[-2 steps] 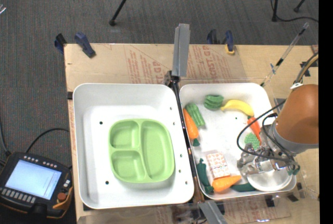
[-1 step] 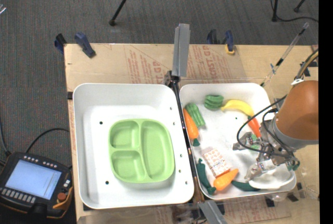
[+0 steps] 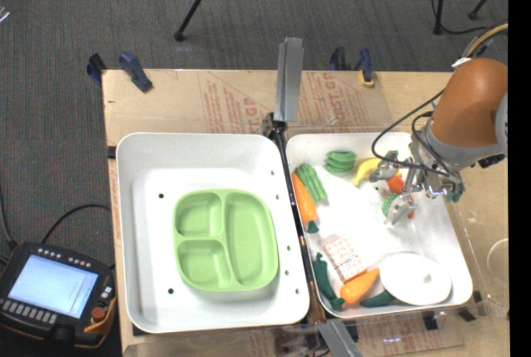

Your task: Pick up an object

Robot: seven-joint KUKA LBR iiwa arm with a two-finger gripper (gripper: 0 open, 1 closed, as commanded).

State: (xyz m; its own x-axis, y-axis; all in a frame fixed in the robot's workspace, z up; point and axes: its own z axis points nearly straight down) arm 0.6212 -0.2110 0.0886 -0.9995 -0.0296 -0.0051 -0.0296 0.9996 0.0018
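Hovering over the right bin (image 3: 461,264), the tool (image 3: 400,196) — fingers' state unclear — sits beside a banana (image 3: 366,171).

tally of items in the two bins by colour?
Green: 4 - divided plastic plate, ridged round piece, long bean pod, dark pod
Orange: 2 - toy carrot, second carrot
Yellow: 1 - toy banana
White: 1 - round plate
Patterned: 1 - small box
Total: 9, excluding what sits under the gripper.

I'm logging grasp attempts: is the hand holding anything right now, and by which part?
It cannot be told. The hand is low in the right shallow white bin, beside a small orange-red toy piece and a yellow banana toy, but no hold is clearly visible.
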